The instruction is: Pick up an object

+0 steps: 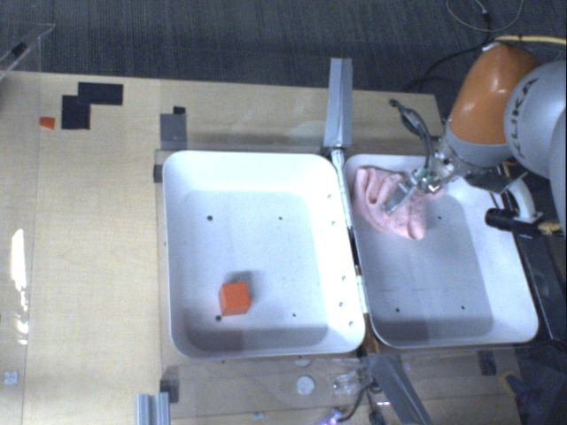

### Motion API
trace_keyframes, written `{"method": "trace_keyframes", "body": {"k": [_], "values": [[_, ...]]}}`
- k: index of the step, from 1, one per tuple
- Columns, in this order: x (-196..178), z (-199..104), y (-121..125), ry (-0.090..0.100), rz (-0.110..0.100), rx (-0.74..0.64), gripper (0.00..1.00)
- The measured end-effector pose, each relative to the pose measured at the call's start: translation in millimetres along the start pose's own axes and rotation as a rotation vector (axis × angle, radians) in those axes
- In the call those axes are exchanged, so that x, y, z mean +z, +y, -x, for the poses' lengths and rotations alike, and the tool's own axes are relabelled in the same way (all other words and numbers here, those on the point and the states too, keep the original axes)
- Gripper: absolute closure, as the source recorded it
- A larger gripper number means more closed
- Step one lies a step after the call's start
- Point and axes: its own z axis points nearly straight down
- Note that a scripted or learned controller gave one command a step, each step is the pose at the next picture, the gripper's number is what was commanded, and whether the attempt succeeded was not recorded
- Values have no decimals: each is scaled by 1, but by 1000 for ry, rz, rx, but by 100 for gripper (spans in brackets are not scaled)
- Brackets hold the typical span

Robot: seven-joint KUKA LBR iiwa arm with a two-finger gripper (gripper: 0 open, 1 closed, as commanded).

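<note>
A crumpled pink cloth [383, 204] lies in the right bin [443, 317], against its far left corner. My gripper [406, 197] hangs low over the cloth's right part, its fingers reaching down to the fabric. An orange cube [235, 298] sits in the left bin [266, 184], near its front left corner, far from the arm.
A grey metal post [337, 104] stands behind the divider between the bins. Black blocks [87, 103] and a small orange piece [47, 123] lie on the bench at the far left. The arm's orange band [483, 96] and cables rise at the right.
</note>
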Motion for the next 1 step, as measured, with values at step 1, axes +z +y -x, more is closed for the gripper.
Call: {"method": "trace_keyframes", "body": {"k": [1], "values": [[26,16,-19,-2,9,381,0]]}}
